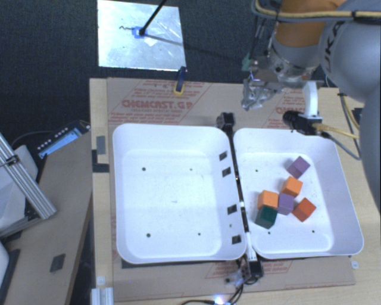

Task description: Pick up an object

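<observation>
Arm: large, rounded grey-shelled link occupied the 1–2 o'clock corner of the camera view; smooth, matte casing, with part of a dark lettered marking visible on its inner edge, too cropped to read. An orange band ringed the arm above the wrist, with a yellowish cable looped across the top of it. Below the band, a silver-grey metal wrist flange showed bright highlights. Thin dark wires ran down the 9 o'clock side of the wrist. Small metallic two-finger gripper at the tip was grey and shiny; fine detail blurred.
</observation>
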Robot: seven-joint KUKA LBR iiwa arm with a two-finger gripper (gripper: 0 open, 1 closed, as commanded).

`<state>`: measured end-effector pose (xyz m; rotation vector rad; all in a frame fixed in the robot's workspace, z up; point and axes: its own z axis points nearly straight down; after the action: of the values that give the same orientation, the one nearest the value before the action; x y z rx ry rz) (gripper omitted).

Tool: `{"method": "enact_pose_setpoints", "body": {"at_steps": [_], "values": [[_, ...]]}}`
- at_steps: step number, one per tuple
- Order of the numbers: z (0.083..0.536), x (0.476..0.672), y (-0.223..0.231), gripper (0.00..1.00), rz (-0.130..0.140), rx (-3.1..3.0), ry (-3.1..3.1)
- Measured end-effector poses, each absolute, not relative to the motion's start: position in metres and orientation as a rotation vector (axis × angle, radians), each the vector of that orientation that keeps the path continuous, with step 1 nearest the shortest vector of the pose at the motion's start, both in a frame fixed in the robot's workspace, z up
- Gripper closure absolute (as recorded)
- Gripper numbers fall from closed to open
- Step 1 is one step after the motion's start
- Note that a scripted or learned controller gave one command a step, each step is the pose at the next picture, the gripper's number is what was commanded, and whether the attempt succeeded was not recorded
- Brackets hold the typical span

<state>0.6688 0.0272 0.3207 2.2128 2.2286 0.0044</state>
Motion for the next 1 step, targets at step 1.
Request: {"method": "enact_pose_setpoints", "body": {"at_steps": [1], "values": [[0.3256,0.6688,0.0550,1.00,0.004,2.213,2.228]]}}
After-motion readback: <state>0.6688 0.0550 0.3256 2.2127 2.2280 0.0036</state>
